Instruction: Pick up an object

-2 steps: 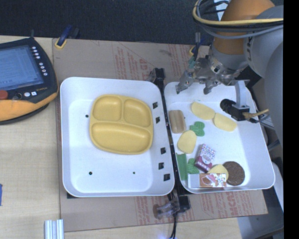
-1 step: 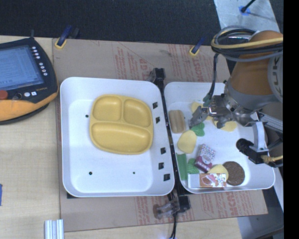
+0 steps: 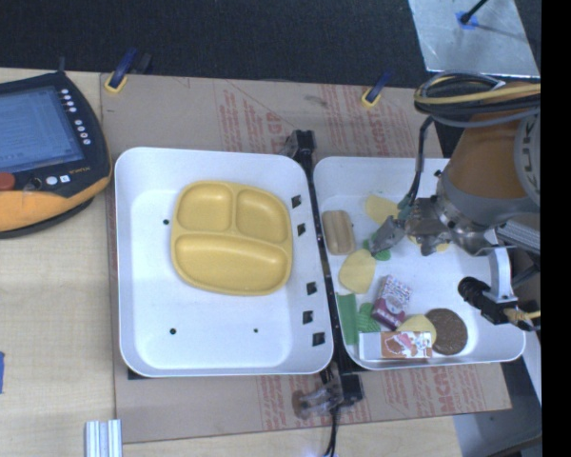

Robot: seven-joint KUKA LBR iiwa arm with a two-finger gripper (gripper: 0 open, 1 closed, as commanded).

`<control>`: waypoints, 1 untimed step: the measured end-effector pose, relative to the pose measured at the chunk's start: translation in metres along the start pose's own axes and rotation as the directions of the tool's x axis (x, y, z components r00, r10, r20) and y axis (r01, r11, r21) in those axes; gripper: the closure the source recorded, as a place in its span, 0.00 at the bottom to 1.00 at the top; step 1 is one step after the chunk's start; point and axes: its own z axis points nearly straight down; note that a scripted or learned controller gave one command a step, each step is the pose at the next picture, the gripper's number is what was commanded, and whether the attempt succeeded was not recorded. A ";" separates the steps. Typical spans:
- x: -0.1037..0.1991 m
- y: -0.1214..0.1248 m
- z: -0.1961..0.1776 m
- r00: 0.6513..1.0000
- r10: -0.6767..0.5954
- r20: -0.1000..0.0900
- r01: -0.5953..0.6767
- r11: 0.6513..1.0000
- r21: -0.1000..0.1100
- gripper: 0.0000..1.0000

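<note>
The pincer is seen low in the right bin, near its middle; whether it is open or closed cannot be told. A green piece lies at its tip, a yellow piece just below-left, a tan block by the left wall. Bare floor is left at the bin's right. A yellow tray sits in the left bin, with open floor around it.

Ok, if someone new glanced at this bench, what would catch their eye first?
Probably the yellow divided plate, lying alone in the left bin. Next, the grey and orange arm reaching in from the right, its claw low over the right bin among small food items. A teach pendant sits at the bench's far left.
</note>
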 end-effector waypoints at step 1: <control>-0.096 0.044 -0.051 1.000 0.005 0.006 -0.005 1.000 -0.013 0.00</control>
